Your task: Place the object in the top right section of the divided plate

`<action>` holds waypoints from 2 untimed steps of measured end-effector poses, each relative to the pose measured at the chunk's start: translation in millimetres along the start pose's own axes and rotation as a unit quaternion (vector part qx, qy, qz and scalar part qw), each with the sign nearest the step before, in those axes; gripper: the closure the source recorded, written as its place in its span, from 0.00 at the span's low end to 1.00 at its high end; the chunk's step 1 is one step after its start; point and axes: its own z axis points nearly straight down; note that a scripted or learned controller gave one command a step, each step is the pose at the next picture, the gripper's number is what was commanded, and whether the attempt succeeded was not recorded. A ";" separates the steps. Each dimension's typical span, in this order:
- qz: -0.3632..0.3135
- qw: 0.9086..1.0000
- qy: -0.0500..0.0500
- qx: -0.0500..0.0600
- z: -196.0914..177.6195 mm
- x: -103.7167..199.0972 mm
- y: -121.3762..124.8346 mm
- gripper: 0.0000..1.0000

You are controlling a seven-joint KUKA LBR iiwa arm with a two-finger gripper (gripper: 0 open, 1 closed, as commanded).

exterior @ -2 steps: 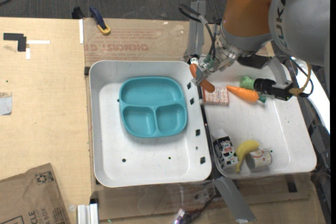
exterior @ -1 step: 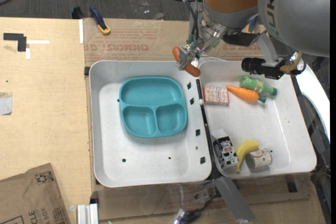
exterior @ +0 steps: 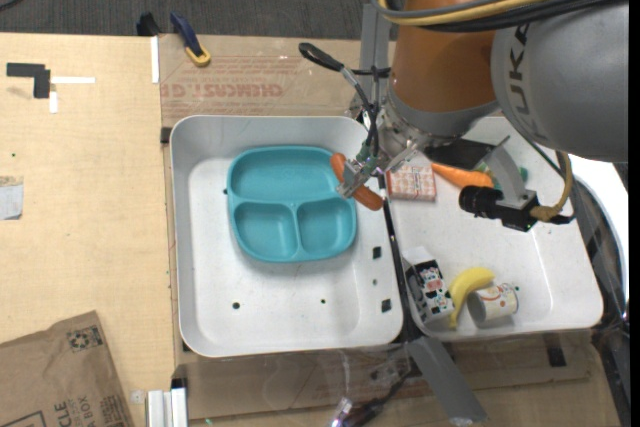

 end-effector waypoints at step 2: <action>0.014 1.000 -0.001 0.000 -60.1 9.3 28.2 1.00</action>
